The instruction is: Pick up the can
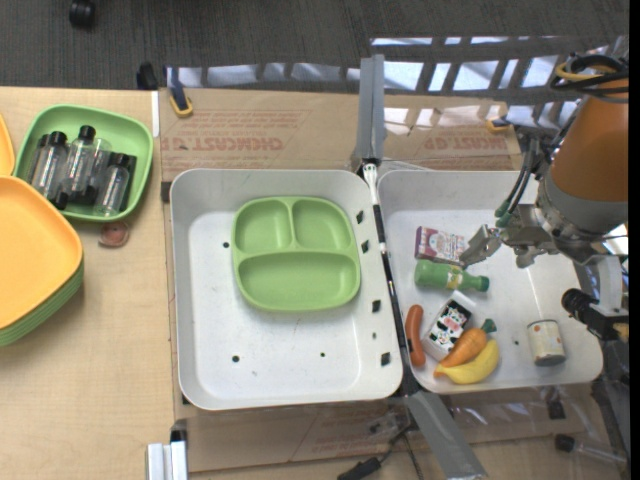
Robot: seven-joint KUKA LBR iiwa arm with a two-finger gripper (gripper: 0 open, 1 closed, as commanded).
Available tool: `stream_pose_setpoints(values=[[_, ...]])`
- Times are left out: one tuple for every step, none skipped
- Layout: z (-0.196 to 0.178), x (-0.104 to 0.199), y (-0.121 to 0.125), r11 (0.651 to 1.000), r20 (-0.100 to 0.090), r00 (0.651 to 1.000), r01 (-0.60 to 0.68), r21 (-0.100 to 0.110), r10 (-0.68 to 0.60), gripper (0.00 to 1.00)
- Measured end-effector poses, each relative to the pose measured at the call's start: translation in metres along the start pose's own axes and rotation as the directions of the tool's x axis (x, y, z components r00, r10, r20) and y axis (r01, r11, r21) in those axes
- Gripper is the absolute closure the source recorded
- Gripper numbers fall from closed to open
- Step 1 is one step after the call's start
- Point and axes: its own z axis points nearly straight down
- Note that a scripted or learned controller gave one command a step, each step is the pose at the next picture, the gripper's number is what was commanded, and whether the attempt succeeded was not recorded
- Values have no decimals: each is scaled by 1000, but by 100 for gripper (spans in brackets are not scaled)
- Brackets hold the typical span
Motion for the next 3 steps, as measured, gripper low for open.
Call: stream_pose_setpoints(values=[[-8, -1, 0, 1000, 0, 1000, -3, 2, 3, 100], [6, 30, 76, 968, 1, 968, -252, -2, 252, 100], [-18, -6, 78, 969, 1, 969, -247, -3, 247, 100]])
